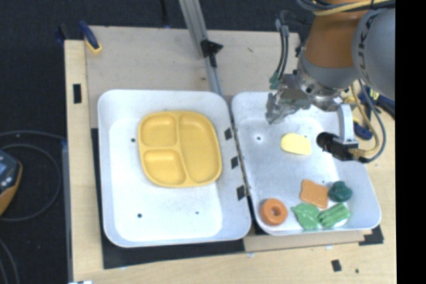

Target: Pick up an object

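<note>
Nothing picked yet: the gripper (278,108) hangs above the pale yellow piece (295,143); its opening I cannot tell

So there's a yellow divided plate (180,148) sitting in the left white bin (120,216), a metal pole (190,10) slanting across the far side of the wooden bench (133,56), and a blue-yellow clamp (90,36) at its far-left corner.

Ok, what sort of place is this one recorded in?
Most likely a robotics lab bench set up for pick trials: two white bins side by side on a wooden bench, toy food like an orange ring, a yellow divided tray, and loose cables on dark flooring.
</note>
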